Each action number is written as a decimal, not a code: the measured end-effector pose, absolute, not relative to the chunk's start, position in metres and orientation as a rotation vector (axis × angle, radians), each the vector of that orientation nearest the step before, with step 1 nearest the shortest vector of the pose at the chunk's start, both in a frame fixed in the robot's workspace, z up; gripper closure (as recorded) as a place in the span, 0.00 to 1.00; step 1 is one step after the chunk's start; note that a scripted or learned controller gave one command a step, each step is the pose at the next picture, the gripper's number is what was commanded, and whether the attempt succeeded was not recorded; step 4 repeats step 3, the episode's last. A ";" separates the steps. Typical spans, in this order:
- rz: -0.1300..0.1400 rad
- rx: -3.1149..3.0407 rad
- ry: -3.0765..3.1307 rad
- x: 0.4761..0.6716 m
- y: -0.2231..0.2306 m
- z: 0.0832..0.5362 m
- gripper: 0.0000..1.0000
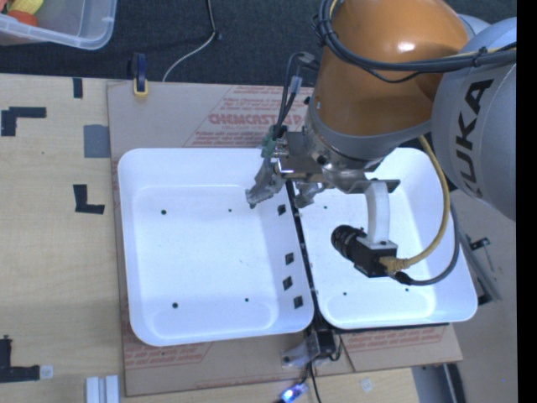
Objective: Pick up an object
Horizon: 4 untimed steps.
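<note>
**Arm poised over the divide between two bins**

On the left, a clear plastic tub (59, 11) of coloured items sits at the surface's far corner. The left white bin (201, 250) lies beside the right white bin (411, 296), rims touching. The jaws (281, 183) hang over that shared edge near the far side; whether they are open or closed cannot be told, and no object is seen between them.
</note>
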<state>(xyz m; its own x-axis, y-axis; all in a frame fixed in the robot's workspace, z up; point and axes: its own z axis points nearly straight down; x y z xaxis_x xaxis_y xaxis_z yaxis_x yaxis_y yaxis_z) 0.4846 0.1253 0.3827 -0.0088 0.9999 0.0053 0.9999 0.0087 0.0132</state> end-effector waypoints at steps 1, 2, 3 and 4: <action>0.014 2.214 2.221 0.489 0.120 0.476 1.00; -0.008 2.223 2.222 0.512 0.119 0.426 1.00; -0.009 2.223 2.221 0.550 0.111 0.369 1.00; -0.009 2.223 2.221 0.550 0.111 0.369 1.00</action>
